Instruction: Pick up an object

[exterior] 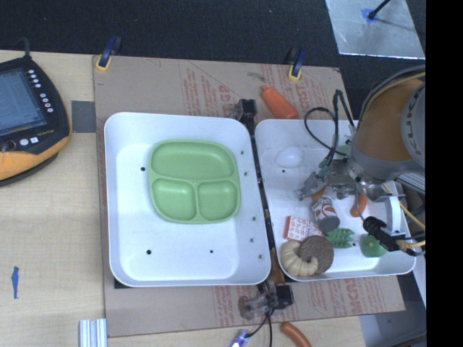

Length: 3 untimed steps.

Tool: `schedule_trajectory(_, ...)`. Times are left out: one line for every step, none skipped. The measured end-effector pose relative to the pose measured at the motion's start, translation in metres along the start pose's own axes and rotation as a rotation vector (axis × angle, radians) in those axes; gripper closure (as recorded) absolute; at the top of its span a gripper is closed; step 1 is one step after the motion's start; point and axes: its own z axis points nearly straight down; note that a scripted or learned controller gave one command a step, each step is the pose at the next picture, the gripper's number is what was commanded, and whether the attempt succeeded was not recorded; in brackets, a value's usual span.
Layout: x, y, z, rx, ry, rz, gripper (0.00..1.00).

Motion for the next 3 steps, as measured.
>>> schedule_trajectory(-0.001, 0.000, -0.010, 0.000, -0.003, -0.002, 1.00)
schedule_trajectory(-0.001, 0.000, -0.010, 0.000, -0.003, -0.004, 0.00)
schedule_trajectory(0.014, 0.008, 0.010, 0.000, 0.003, 0.003, 0.00)
